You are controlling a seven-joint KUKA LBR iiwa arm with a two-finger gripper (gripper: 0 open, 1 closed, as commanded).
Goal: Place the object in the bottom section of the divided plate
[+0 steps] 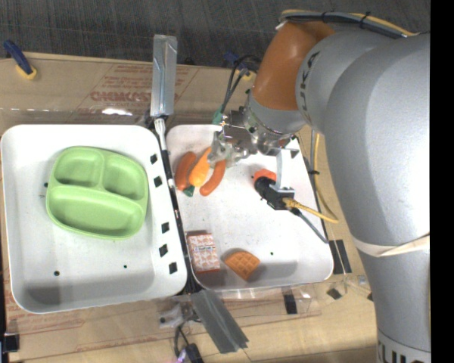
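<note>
Carrot lies tilted in right bin, near its upper left corner, beside hot dog and another orange piece. Gripper sits directly over carrot's upper end; jaw state cannot be told. Green divided plate rests in left bin, well apart from carrot. Waffle and brown-white packet lie near right bin's lower edge.

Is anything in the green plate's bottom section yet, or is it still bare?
Bare. The green plate lies in the left bin with nothing in its sections; the carrot is in the right bin.
</note>
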